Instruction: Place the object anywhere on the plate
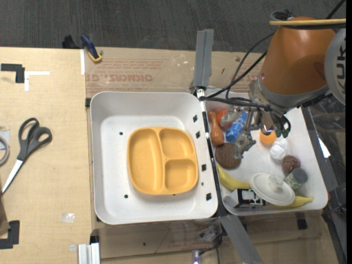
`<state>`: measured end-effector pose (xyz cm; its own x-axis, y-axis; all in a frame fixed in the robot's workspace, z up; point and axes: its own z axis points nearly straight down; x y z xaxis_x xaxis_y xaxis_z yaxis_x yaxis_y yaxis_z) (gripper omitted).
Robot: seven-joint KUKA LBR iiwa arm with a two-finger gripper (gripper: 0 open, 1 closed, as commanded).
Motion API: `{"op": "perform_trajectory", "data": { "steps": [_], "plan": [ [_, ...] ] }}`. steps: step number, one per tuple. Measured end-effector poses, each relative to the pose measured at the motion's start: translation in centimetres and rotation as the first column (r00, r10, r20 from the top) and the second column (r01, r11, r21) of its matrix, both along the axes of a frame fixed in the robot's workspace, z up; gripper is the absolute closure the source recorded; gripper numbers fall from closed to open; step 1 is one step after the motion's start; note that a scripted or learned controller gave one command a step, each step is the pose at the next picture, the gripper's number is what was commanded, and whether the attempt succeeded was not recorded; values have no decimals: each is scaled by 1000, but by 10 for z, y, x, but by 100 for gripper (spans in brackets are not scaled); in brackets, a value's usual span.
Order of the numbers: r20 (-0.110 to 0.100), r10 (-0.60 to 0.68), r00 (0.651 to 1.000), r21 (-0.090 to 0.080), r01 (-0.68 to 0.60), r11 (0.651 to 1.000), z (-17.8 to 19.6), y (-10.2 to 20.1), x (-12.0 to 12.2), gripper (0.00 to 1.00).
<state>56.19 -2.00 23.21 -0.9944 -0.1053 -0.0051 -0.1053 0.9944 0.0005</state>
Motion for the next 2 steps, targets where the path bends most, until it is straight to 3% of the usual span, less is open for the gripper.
{"op": "perform_trajectory", "data": {
  "steps": [1,2],
  "plan": [
    [-1,-187,982,0,187,982,39,-16,1,0],
    [-1,-305,952,0,305,952,46,2,-5,0]
  ]
}}
